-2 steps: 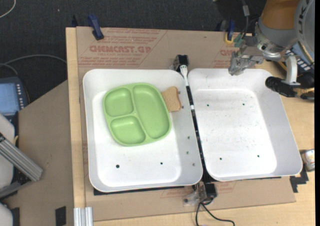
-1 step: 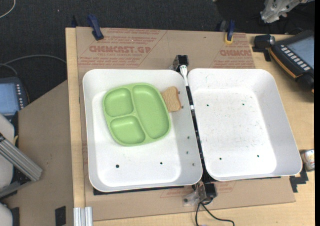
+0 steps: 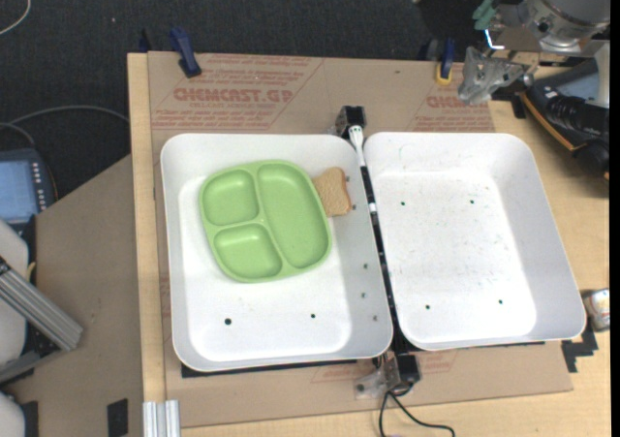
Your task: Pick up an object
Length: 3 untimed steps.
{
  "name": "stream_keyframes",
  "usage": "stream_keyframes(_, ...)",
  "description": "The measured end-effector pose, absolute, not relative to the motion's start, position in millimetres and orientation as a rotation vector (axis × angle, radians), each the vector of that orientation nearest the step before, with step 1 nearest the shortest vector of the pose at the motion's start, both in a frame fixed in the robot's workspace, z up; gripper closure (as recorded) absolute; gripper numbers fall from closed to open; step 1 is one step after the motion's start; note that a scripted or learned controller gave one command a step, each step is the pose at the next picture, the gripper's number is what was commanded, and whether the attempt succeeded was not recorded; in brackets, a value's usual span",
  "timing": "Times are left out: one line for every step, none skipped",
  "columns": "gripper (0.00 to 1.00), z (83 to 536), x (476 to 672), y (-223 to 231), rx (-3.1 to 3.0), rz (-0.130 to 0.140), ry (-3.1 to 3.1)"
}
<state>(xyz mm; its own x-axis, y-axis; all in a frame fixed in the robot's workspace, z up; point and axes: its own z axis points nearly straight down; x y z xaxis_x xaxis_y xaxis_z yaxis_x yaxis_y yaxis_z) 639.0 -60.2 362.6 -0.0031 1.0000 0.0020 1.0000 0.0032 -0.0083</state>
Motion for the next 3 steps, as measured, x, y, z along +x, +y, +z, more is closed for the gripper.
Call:
stream_keyframes(1.00, 512.5, 645.2, -42.9, -2.229, -0.021, -2.237)
stream_keyframes(1.00, 372.0, 606.3, -18.8, -2.211, 0.016, -2.215)
stream_keyframes(1.00, 439.0, 632.1, -91.3, -2.236, -0.005, -2.221)
